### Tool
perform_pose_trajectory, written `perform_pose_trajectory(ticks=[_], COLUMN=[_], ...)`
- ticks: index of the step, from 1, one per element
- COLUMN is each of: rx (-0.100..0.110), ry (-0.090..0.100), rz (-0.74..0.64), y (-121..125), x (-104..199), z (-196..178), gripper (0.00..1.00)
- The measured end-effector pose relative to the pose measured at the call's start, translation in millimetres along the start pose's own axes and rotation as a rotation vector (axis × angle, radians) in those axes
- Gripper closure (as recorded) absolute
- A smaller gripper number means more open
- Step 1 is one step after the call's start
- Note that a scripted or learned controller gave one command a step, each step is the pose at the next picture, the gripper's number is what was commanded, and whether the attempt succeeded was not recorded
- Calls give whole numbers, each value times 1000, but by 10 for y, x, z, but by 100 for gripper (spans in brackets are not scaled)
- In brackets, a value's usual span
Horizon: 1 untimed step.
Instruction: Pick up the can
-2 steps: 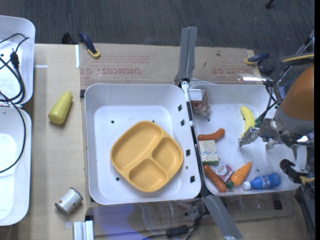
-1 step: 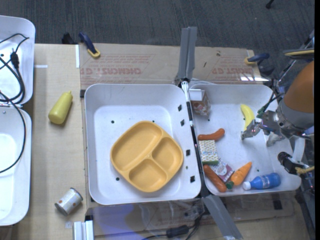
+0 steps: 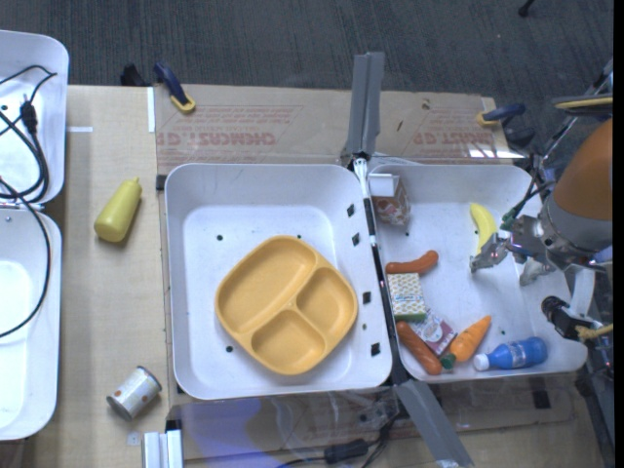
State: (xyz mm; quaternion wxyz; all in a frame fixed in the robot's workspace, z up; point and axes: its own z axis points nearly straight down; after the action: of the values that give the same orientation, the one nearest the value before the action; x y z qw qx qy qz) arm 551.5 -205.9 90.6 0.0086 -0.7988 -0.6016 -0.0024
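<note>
The can lies on its side on the bare bench at about eight o'clock, just outside the lower left corner of the left bin, with open bench around it except for that bin wall. It is a small silver cylinder with a reddish mark on its label, its round end facing lower left. The left bin holds a yellow divided plate. At ten o'clock on the bench lies a yellow mustard bottle.

Well apart, at three o'clock, the gripper hangs over the right bin, its fingers spread with nothing between them, close to a banana. Below it lie a carrot and a blue bottle.
</note>
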Motion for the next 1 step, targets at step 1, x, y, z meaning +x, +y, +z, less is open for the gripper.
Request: perform_pose_trajectory(ticks=[1], rx=[0], ry=[0], rz=[0], y=[0], x=[0], z=[0], gripper=[0])
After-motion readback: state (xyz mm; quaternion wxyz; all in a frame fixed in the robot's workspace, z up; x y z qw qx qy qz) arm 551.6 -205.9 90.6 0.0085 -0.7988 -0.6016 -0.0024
